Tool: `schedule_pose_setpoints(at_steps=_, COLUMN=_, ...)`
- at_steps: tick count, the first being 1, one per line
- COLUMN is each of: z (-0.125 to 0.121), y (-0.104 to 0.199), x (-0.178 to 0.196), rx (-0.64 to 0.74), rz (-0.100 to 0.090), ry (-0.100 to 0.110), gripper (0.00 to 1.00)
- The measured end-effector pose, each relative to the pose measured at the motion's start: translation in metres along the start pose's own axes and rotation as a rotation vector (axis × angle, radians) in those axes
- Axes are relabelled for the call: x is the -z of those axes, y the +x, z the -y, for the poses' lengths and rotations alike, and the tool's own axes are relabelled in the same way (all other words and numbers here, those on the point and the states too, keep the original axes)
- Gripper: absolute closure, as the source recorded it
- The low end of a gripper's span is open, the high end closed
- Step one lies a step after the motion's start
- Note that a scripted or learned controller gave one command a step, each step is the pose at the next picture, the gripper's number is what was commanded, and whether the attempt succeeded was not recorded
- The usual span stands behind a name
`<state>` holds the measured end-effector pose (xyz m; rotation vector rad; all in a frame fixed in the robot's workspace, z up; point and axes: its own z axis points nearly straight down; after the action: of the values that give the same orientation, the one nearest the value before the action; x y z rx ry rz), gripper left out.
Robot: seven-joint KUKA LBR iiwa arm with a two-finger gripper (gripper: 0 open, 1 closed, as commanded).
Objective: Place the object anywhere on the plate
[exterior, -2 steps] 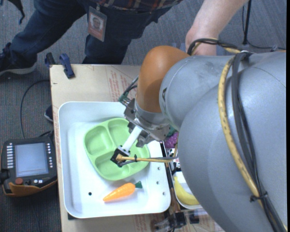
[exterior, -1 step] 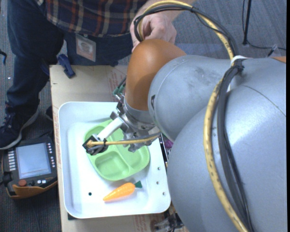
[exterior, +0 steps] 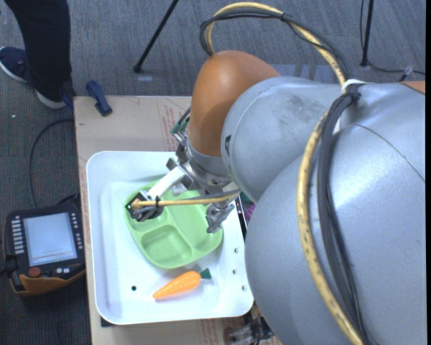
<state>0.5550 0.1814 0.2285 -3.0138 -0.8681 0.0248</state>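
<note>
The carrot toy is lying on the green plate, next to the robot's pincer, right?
Not quite. The camera view shows the carrot toy lying on the floor of the white bin, just below the green plate, not on it. The pincer is above the plate's upper part, with a thin stick across it.

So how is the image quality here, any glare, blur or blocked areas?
Camera view: even, soft lighting; the white bin is bright but not blown out; carrot and green plate are sharp; the near arm looms large and slightly soft, blocking the right side.
</note>
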Motion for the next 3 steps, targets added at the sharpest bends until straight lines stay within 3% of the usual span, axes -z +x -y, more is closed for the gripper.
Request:
schedule_pose_setpoints(at_steps=1, z=-0.001, y=0.000, x=0.004, rx=-0.002, rz=0.013, ry=0.006, gripper=1.00)
schedule_pose_setpoints(at_steps=2, z=-0.048, y=-0.016, x=0.045, rx=-0.021, rz=-0.005, ry=-0.005, gripper=1.00)
schedule_pose_setpoints(at_steps=3, z=-0.046, y=-0.015, x=0.043, rx=-0.016, rz=-0.001, ry=-0.003, gripper=0.00)
